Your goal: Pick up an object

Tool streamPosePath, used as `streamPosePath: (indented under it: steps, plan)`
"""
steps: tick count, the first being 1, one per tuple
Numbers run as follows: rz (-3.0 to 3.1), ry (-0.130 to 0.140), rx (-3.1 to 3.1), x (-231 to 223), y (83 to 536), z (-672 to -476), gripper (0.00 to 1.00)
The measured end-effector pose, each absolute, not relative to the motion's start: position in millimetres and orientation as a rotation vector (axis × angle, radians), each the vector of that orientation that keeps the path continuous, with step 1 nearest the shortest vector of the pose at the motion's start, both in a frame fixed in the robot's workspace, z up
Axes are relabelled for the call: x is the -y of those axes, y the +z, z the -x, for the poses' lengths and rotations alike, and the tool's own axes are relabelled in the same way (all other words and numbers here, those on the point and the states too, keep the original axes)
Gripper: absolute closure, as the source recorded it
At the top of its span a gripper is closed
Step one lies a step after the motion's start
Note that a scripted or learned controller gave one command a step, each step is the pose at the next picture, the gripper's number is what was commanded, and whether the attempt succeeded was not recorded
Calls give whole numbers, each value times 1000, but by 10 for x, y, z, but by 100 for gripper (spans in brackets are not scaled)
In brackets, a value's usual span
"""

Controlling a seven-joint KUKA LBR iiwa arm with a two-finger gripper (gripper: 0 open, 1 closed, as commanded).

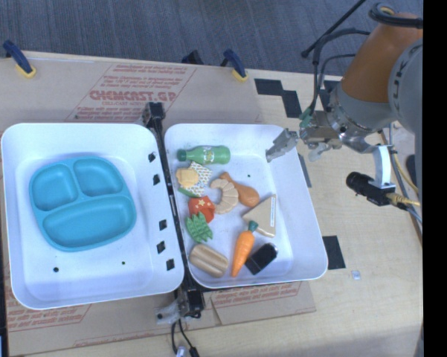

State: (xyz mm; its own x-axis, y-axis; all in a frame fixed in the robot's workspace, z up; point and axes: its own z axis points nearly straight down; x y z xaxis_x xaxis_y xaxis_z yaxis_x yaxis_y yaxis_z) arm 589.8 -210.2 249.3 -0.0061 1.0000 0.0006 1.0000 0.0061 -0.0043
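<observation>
2 white bins sat side by side: the left bin (15, 199) carried a blue divided plate (82, 201), the right bin (297, 214) a heap of toy food, including a green bottle (204, 155), a carrot (242, 250) and a drumstick (238, 190). The gripper (283, 146) hovered over the right bin's far right rim, gripping nothing; how far it was open could not be told.

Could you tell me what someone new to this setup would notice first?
Probably the blue divided plate lying alone in the left bin. Next, the heap of toy food in the right bin, with a green bottle at its top and a carrot near the bottom. The end effector hovers over that bin's upper right corner.
</observation>
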Motion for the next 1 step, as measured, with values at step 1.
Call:
streamPosePath:
  steps: [1]
  plan:
    - [2167,-2,2277,1651,947,-5236,0]
